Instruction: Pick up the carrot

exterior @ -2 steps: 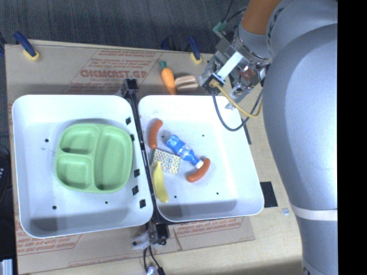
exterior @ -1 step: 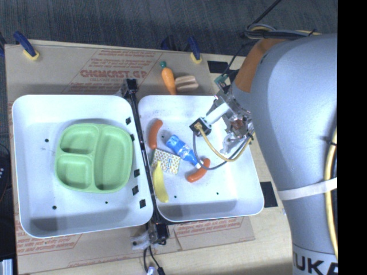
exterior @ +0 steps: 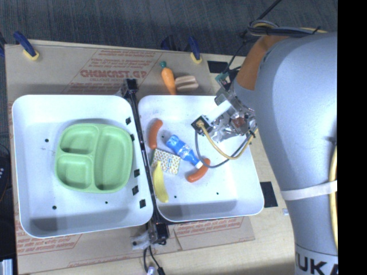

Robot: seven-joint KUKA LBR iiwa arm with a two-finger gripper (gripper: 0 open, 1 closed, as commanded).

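Note:
The carrot (exterior: 168,79), orange with a small green top, lies on the cardboard just behind the back rim of the right bin (exterior: 241,196), outside it. My gripper (exterior: 227,125) hangs over the right part of the right bin, well to the right of the carrot and nearer the front. The grey arm with its orange band comes in from the right, and a yellow cable loops below the wrist. I see nothing between the gripper and the carrot.
A tan bun-like piece (exterior: 186,83) lies right beside the carrot. The right bin holds an orange sausage (exterior: 155,132), a blue bottle (exterior: 183,149), a patterned packet (exterior: 167,161), a second sausage (exterior: 197,173) and a banana (exterior: 159,183). A green divided plate (exterior: 94,156) sits in the left bin.

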